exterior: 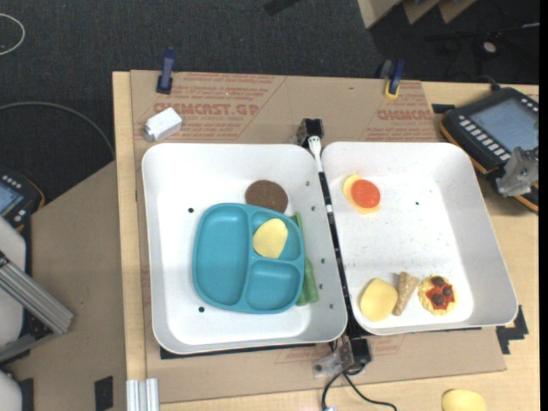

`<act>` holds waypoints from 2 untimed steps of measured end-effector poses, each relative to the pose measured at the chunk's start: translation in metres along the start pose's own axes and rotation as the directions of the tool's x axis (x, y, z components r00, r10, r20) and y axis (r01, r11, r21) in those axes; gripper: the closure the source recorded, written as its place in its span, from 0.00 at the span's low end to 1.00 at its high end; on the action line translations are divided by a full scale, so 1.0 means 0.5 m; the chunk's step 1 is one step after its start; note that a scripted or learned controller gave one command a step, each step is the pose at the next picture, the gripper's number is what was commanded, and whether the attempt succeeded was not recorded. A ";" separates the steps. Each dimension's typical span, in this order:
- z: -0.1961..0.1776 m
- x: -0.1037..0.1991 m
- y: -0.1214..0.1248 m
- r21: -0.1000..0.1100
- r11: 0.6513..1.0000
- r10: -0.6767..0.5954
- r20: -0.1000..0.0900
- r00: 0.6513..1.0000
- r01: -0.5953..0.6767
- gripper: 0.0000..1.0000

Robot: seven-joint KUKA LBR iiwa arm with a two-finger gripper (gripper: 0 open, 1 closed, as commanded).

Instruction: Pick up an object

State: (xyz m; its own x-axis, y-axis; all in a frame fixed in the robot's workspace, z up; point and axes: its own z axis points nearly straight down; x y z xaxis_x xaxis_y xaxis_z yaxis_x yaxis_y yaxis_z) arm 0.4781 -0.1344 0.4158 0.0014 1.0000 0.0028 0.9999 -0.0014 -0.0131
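Altogether two white bins (163, 229), one blue tray (223, 268), six food pieces (366, 193)

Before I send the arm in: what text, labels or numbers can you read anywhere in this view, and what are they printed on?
"CHEMCAST GP" (roughly; faint red letters, partly blurred), on the brown board behind the left bin.
The same red print repeats on the board behind the right bin; too blurred to read.
The handheld pendant has keys and a screen; markings too small to read.

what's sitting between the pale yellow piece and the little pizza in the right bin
A small tan, bumpy stick-shaped piece lies between the pale yellow piece and the little pizza, seen in the camera view.
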 end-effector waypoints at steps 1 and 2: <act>-0.254 0.017 0.000 -0.030 1.000 -0.004 0.007 1.000 0.004 1.00; 0.096 -0.098 0.001 0.000 1.000 0.005 0.000 1.000 -0.005 1.00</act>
State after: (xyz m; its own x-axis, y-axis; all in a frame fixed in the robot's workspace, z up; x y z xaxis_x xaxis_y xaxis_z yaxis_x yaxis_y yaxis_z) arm 0.4779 -0.1832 0.3676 0.0061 1.0000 0.0023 0.9999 -0.0061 -0.0134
